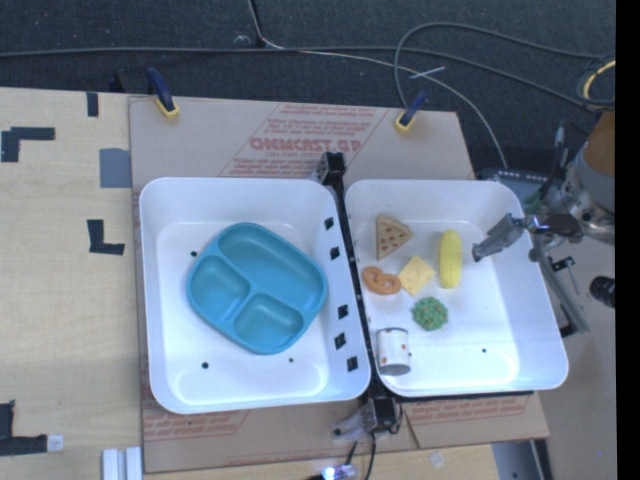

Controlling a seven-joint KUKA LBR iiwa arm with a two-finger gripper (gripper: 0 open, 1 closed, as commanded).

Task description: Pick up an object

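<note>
The right bin (520, 363) holds several small items: a brown wedge like a pizza slice (392, 236), a yellow corn cob (450, 258), a pale yellow block (416, 274), an orange ring-shaped piece (381, 281), a green broccoli floret (430, 313) and a small white can (392, 350) lying by the divider. My gripper (516, 242) hovers over the bin's right rim, to the right of the corn. Its fingers (494, 238) are spread open with nothing between them.
A blue divided plate (258, 286) lies in the left bin (170, 368). Both bins rest on a cardboard sheet (300, 138) held by two clamps. Cables run across the dark floor behind.
</note>
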